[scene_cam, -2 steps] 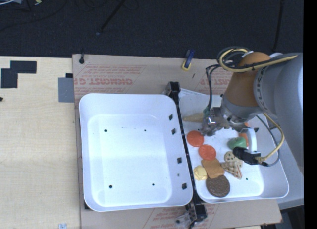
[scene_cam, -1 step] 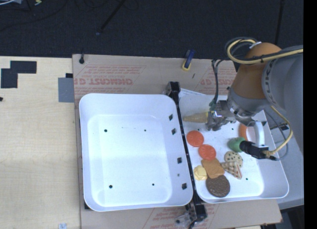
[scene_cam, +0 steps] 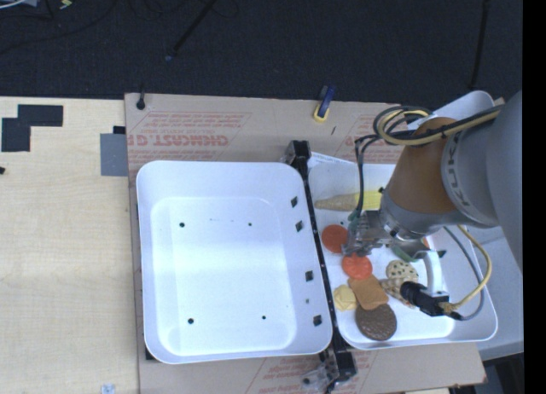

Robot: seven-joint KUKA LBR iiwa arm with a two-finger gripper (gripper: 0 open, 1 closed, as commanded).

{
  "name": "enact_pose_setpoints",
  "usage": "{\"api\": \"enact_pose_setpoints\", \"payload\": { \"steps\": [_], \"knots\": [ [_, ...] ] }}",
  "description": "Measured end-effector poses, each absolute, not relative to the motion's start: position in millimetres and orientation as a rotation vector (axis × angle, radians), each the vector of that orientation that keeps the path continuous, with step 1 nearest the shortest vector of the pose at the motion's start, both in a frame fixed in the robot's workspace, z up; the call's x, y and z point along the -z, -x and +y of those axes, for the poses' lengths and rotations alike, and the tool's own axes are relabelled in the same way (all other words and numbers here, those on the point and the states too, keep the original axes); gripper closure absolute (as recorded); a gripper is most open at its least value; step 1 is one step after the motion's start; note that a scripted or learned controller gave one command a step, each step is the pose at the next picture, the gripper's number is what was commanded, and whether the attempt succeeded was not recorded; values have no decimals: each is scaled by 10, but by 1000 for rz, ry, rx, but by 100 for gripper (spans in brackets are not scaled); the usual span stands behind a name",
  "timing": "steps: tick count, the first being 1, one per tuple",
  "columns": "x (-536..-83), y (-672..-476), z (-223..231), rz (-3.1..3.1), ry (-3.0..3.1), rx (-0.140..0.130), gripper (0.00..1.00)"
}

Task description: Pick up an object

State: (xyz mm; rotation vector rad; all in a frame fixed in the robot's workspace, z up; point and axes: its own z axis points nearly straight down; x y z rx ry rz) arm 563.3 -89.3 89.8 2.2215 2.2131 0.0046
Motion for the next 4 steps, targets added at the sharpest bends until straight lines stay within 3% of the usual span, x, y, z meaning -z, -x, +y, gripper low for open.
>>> {"api": "enact_pose_setpoints", "payload": {
  "steps": [1,2,3,4],
  "knots": [
    [-920,-5427,-968,2215,-2217,-10,100],
    [-896,-5412,-973,2216,-2222,-3,0],
    [-875,-5855,-837,2224,-2220,-1,0],
    [-869,-5189,-1255,2221,-2232,8,0]
  ]
}}
